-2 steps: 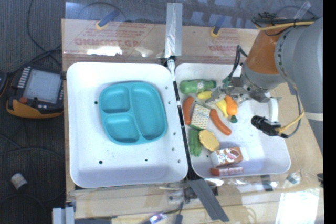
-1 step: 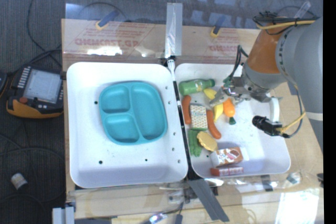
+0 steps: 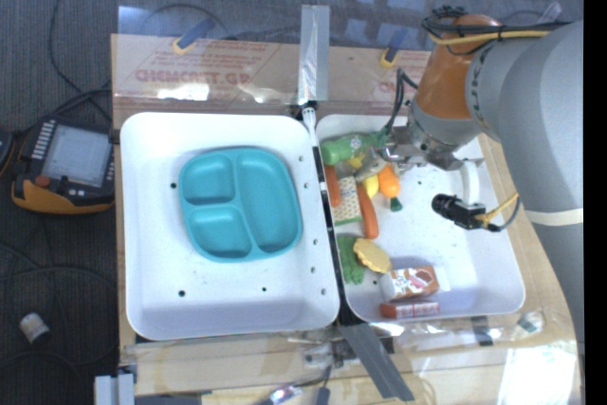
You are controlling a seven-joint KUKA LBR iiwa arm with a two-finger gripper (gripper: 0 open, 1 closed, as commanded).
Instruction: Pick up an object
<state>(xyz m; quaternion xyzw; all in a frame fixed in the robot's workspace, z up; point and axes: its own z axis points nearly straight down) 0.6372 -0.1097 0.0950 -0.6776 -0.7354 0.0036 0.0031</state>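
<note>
The right bin [image 3: 493, 270] holds a heap of toy food along its left side. At the top lie a green leafy piece [image 3: 340, 149] and a small orange and yellow piece [image 3: 389, 184]. Below them are a carrot [image 3: 369, 219], a thin orange stick [image 3: 332, 188], a yellow shell-shaped piece [image 3: 372, 253] and a red and white carton [image 3: 413, 282]. My gripper [image 3: 398, 153] is low over the bin's upper part, just above the orange and yellow piece, under the arm's orange band [image 3: 444, 90].
The left bin [image 3: 142, 299] carries a teal divided plate [image 3: 237, 202]. A black cable fitting [image 3: 457, 209] hangs from the arm over the right bin's middle. A handheld controller [image 3: 62, 168] lies on the floor to the left.
</note>
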